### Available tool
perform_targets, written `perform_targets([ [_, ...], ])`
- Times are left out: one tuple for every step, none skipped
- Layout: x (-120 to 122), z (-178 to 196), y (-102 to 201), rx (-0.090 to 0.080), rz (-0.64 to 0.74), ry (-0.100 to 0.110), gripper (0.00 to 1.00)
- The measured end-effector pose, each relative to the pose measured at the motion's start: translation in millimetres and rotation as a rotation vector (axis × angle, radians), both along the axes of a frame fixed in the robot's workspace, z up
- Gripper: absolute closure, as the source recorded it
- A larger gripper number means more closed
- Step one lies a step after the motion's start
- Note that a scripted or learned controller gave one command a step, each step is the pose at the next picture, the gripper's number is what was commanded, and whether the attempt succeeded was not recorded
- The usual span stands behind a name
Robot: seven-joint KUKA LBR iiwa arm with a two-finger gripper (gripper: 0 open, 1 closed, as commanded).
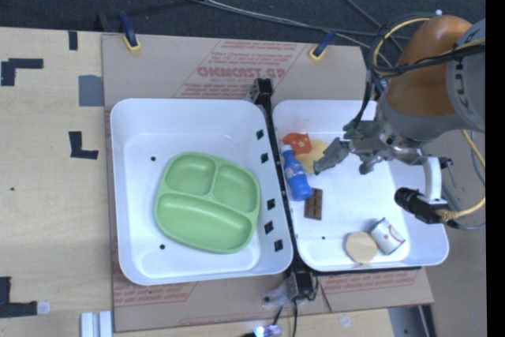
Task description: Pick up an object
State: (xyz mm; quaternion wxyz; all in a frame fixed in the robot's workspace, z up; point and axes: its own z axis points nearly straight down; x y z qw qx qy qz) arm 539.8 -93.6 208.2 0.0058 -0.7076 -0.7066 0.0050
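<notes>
The tabletop carries two white bins side by side. The left bin has just a green divided plate lying flat in it, too wide and shallow for a two-finger pinch, so I'd leave it alone. The right bin is where the graspable things are, and the arm is already over it, reaching in from the right.

The gripper hangs above the bin's upper middle with its fingers spread apart and nothing between them. Closest to it, against the divider, sit a blue bottle, an orange piece just above it with a small yellow item touching, and a brown block just below. That cluster is crowded, so a descent there risks catching two things or hitting the bin wall.

The better bet, in my judgement, is either the bottle, taken across its narrow width, or the pair near the front edge: a tan round object and a small white can, which lie well apart from the rest. Centre over one item, turn the fingers across its short side, then go straight down
</notes>
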Motion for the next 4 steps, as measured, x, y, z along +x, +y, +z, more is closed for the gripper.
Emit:
perform_targets([
  [3, 7, 0, -0.001, 0.003, -0.013, 0.0],
  [-1, -52, -8, -0.001, 0.002, -0.01, 0.0],
  [9, -103, -6, -0.001, 0.003, -0.011, 0.0],
  [9, -124, -6, -0.002, 0.003, -0.013, 0.0],
])
